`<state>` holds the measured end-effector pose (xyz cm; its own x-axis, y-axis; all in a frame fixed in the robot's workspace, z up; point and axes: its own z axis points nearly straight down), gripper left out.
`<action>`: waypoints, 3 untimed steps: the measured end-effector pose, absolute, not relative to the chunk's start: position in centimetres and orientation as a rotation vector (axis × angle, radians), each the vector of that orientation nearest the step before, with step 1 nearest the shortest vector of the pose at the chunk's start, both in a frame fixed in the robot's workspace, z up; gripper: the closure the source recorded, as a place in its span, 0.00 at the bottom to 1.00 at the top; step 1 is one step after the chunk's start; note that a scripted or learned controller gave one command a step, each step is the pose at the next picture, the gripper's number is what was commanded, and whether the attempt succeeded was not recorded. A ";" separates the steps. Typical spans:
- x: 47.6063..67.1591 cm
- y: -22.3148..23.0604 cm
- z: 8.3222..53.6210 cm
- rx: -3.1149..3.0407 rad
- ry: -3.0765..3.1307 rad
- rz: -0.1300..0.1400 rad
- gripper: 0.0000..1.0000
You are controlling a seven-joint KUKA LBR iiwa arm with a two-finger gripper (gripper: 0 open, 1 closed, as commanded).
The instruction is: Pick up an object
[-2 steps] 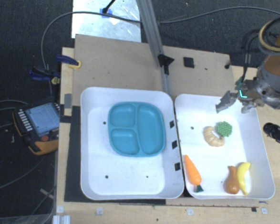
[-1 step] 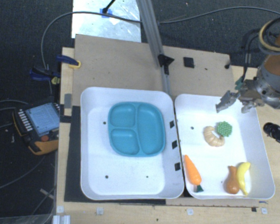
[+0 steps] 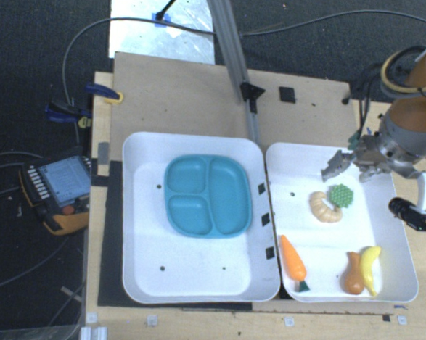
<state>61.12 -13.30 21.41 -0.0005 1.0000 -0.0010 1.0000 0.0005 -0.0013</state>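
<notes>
Broccoli [image 3: 340, 195] just below jaws, apart

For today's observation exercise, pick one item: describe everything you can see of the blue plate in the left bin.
The blue divided plate is a rounded rectangle in light blue, plastic by its look. Raised ridges split it into three compartments: one long one on the view's right side and two smaller ones on the left. It lies flat, right way up, in the upper middle of the left bin, resting on the bin's white floor. Nothing lies in it, and nothing else touches it.
</notes>
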 end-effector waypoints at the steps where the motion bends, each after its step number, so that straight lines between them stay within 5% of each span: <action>1: 61.1 -13.9 17.1 -2.221 -2.222 0.001 0.00; 2: 60.7 -14.3 12.8 -2.220 -2.221 0.003 0.00; 3: 60.9 -14.3 14.2 -2.224 -2.226 -0.004 1.00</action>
<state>60.91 -14.32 14.17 -0.0007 1.0000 -0.0013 1.0000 0.0007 0.0052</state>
